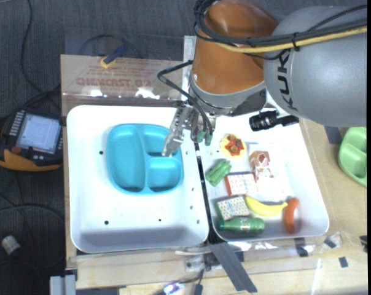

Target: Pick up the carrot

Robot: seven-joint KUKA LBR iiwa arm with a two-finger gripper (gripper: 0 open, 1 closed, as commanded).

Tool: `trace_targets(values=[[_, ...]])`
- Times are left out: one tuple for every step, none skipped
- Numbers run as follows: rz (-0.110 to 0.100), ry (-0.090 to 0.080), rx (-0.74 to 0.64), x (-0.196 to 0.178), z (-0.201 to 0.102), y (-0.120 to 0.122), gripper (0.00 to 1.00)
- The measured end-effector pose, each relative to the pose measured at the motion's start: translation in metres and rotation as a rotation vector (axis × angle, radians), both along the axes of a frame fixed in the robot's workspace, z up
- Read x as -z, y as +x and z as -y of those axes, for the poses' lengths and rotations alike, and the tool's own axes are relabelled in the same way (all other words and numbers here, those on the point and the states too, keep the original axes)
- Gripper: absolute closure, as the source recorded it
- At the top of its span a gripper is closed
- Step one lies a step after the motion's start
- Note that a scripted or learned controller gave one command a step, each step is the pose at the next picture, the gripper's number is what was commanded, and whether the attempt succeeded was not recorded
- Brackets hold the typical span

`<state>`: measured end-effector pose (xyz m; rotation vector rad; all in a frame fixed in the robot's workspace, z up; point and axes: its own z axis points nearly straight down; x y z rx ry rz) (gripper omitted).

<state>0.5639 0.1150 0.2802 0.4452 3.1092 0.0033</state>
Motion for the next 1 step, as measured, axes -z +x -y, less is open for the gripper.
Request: trace_targets(values=[[0.0, -0.002, -0.248, 0.0009, 0.0373, -0.0296, 1.0]])
